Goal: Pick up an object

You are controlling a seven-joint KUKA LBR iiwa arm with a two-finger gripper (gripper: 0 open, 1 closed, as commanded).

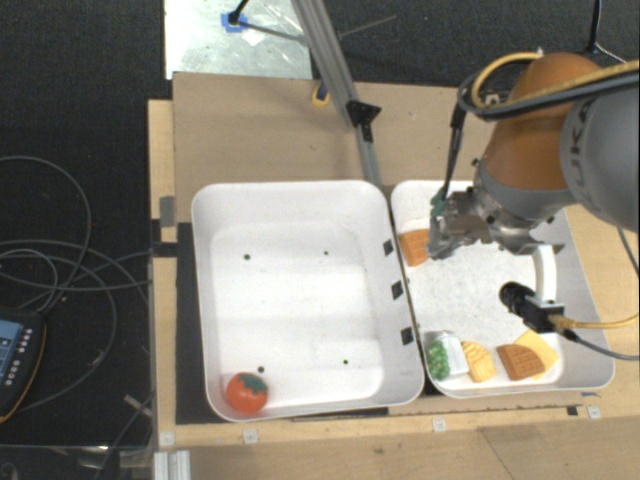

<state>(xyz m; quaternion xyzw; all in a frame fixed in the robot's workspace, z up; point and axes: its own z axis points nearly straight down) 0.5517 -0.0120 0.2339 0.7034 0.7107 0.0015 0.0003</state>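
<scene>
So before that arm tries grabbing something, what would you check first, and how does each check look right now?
1. Target near the gripper: ok, an orange block lies just beside it in the right bin.
2. Fingers open or shut: cannot tell, the wrist hides them.
3. Block already held: cannot tell, nothing shows between fingers.
4. Room around the block: not ok, it sits close against the bin's left wall.
5. Other choices: ok, a green item and three yellow-orange pieces lie along the near edge.
6. Left bin: ok, a tomato rests in its near corner.
</scene>
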